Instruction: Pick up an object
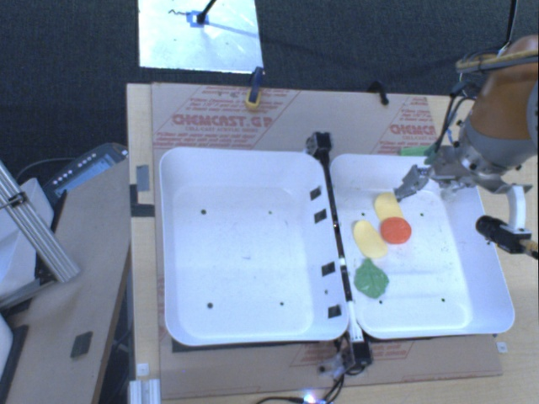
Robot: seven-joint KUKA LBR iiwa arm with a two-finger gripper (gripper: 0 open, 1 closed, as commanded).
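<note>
So far nothing is lifted: our gripper (413, 180) hangs over the right bin's (480, 310) back edge, its claw too blurred to judge, above the yellow piece (386, 204) near that bin's middle.

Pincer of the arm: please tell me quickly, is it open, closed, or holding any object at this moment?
Pincer: above the right bin, near the yellow objects; open or closed cannot be told.

Bright, even overhead light — white bins (253, 251) glare slightly, edges mildly soft.
</note>
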